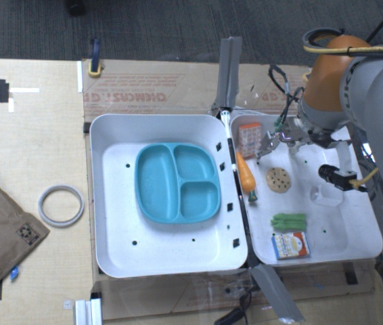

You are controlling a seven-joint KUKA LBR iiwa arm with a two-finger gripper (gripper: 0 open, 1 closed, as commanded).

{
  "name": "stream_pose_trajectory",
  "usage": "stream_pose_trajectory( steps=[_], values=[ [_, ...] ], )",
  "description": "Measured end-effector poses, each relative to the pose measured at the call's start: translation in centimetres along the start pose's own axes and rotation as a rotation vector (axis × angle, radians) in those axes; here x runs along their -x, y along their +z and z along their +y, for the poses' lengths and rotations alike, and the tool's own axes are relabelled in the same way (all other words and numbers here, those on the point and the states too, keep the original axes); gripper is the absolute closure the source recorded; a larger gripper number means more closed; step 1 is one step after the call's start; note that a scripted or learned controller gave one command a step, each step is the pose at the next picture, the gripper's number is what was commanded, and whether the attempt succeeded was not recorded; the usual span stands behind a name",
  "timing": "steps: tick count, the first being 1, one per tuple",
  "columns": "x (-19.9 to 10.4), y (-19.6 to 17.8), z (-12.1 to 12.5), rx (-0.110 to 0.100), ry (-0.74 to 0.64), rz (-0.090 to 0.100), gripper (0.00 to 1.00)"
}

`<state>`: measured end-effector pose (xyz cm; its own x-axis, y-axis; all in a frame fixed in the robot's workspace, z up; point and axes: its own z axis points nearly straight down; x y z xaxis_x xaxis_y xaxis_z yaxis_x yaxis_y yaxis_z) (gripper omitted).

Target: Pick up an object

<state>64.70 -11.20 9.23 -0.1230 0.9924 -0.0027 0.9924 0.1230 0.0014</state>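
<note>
Progress looks slight in the camera view: nothing is lifted, and every loose thing lies on a bin floor. Take the right bin (354, 246) as the landmark. Inside it, against its left wall, lies an orange carrot (246, 173); a small red-and-white box (250, 138) sits in its far left corner, just beyond the carrot. A round cookie (279, 179) rests near the middle of the floor, right of the carrot. Toward its near edge lie a green piece (289, 221) and, just nearer still, a small picture card (290, 245).

The arm comes over the far right of this bin, and the pincer (277, 139) hangs over the far part of the floor, between the box and the arm's body, just beyond the cookie. No object is seen between its tips; whether they are spread or closed I cannot tell, since the detail is too small.

Left of the right bin stands the left bin (107, 202), holding a blue divided plate (178, 182). On the table farther left lies a tape ring (61, 204).

By my judgement the grasp and the lift are both left to do.
</note>
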Motion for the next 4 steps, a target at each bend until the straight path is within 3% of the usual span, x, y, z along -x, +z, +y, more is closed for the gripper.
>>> stream_pose_trajectory(
  steps=[1, 2, 3, 4],
  values=[
    [-0.1, 0.1, -8.0, -0.004, 0.036, 0.003, 0.0],
    [2.9, 0.1, -6.0, -0.002, 0.252, 0.001, 0.0],
    [3.1, -1.1, -5.9, 0.004, 0.25, -0.001, 1.0],
    [5.9, -7.3, -4.1, -0.005, 0.665, 0.0, 1.0]
  ],
)
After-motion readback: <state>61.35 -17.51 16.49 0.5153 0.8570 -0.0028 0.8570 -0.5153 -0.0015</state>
